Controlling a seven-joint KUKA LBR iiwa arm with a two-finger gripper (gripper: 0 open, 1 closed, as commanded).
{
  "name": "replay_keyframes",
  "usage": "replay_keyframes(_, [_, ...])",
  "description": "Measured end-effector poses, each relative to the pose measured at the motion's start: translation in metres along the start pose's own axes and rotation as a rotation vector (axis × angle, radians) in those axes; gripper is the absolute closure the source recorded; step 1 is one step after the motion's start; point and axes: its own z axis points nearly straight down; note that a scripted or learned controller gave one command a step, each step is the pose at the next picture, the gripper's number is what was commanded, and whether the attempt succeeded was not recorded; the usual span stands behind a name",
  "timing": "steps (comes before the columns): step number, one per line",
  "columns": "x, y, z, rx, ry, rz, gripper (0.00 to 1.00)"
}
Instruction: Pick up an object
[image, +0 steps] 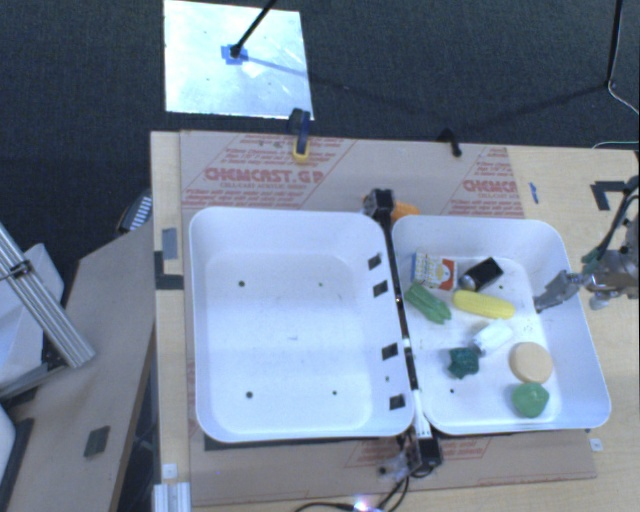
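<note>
The right bin (575, 330) holds several small objects: a white and red box (433, 270), a black block (483, 272), a yellow banana-shaped piece (484, 304), a green piece (428, 303), a white piece (492, 337), a dark teal piece (462, 362), a tan round piece (531, 362) and a green round piece (530, 401). My gripper (553, 291) hangs at the right bin's right side, above its rim, right of the yellow piece and apart from every object. I see nothing held in it.
The left bin (290, 320) lies beside the right one, with a black clipped divider (398, 320) between them. An orange thing (404, 211) sits behind the bins. A yellow and blue clamp (300, 138) and a shiny sheet (235, 60) are at the back.
</note>
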Motion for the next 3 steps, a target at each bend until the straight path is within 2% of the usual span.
replay_keyframes(1, [-0.002,0.001,0.133,-0.019,-0.005,-0.002,0.0])
replay_keyframes(2, [0.03,-0.008,0.141,-0.038,-0.019,0.004,0.0])
replay_keyframes(3, [0.064,0.091,0.147,-0.008,-0.004,-0.005,0.0])
